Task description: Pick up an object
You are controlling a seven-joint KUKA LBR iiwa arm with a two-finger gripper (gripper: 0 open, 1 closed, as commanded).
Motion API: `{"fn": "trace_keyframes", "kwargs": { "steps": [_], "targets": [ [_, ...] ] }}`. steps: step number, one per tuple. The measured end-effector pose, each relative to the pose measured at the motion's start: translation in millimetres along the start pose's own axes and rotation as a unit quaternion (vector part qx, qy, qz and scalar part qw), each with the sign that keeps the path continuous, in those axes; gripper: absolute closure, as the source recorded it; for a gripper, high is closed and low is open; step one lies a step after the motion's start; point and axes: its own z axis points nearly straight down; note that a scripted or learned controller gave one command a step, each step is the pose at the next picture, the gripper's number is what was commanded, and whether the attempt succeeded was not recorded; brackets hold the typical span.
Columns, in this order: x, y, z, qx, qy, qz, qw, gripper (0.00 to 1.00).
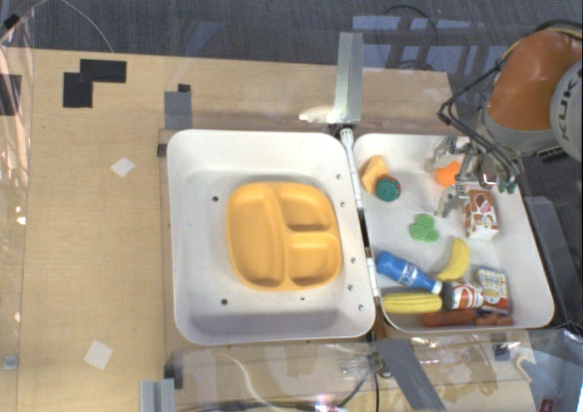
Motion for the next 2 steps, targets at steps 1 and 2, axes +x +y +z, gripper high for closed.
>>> {"fn": "trace_keyframes", "kwargs": {
  "steps": [1, 2],
  "targets": [
    [-1.9, 87.0, 10.3, -0.002, 0.005, 0.116, 0.9932, 0.00],
    [-8.4, 86.7, -6.7, -0.002, -0.007, 0.114, 0.9935, 1.00]
  ]
}}
